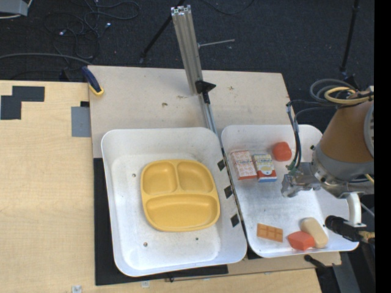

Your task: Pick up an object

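Far left: pale wooden surface (43, 163) with dark grey patches near its top edge. Just right of it, left white bin (122, 157), holding a yellow divided plate (180, 195) with three compartments, lying flat near the bin's middle. Behind the bins, a tilted aluminium post (188, 47) rising from the board. Between the bins, small black clips along the shared edge.

Next, right white bin (275, 215). Toward its back: pink carton (243, 164) and, touching it on the right, small white carton with green and blue print (264, 167); further right and a little back, orange-red block (281, 151), apart from both cartons. Toward the front: tan waffle piece (270, 232), then red block (300, 241) touching a beige oblong piece (314, 232).

At the right side of that bin, claw (298, 183) hanging low over bare bin floor, right of the cartons, below the orange-red block, above the beige piece. Nothing visibly between its fingers; how far apart they stand cannot be told. Behind it, orange band (345, 136) of the arm.
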### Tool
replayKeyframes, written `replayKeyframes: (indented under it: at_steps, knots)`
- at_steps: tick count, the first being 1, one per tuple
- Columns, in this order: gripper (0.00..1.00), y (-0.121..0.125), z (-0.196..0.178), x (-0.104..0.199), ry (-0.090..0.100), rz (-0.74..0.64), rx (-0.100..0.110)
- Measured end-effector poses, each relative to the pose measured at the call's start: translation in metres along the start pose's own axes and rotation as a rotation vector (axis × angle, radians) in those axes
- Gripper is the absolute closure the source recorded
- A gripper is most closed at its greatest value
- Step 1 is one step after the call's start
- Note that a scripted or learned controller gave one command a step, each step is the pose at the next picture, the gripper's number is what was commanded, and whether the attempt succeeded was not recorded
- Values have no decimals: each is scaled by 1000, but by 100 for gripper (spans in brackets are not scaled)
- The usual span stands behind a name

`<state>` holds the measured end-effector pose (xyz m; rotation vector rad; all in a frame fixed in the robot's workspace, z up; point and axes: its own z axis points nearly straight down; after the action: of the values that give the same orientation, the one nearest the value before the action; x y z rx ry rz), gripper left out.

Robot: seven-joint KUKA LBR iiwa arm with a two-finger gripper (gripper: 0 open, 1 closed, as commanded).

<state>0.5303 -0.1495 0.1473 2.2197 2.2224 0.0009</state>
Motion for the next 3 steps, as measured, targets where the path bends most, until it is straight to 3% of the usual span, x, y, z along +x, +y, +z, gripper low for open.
replayKeyframes:
  at_steps: [2, 3]
  knots:
    - [100, 6, -100, -5, -1, 0, -3]
    - [100, 23, -86, 48, 3, -4, 4]
